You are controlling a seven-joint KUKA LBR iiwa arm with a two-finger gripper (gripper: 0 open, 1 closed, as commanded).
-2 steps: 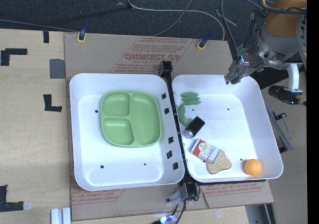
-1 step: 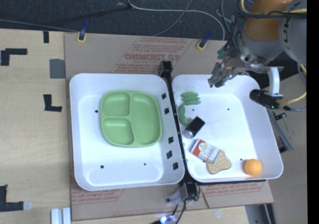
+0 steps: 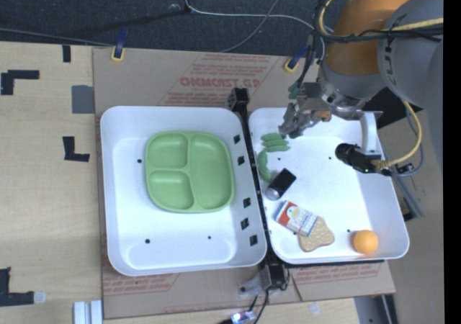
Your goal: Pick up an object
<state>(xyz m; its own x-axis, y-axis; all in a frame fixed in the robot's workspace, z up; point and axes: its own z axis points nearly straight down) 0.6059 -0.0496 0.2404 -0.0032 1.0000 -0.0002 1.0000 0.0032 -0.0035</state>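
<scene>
My gripper [image 3: 291, 127] hangs over the upper left part of the right bin [image 3: 374, 204], its tip just above and right of a ridged green object [image 3: 275, 143]. Nothing shows between its fingers. Below that lies a curved green piece [image 3: 263, 165] against the bin's left wall. A black and silver object [image 3: 280, 183] sits near the bin's middle left. Lower down are a red and white packet [image 3: 294, 217], a tan cookie-like piece [image 3: 317, 235] and an orange ball [image 3: 366, 242].
The left bin [image 3: 122, 171] holds a green divided plate [image 3: 190, 171]. A black clamp rail [image 3: 248, 171] runs between the bins. Cables loop above the bench, and a black fixture [image 3: 356, 157] sticks into the right bin from the right.
</scene>
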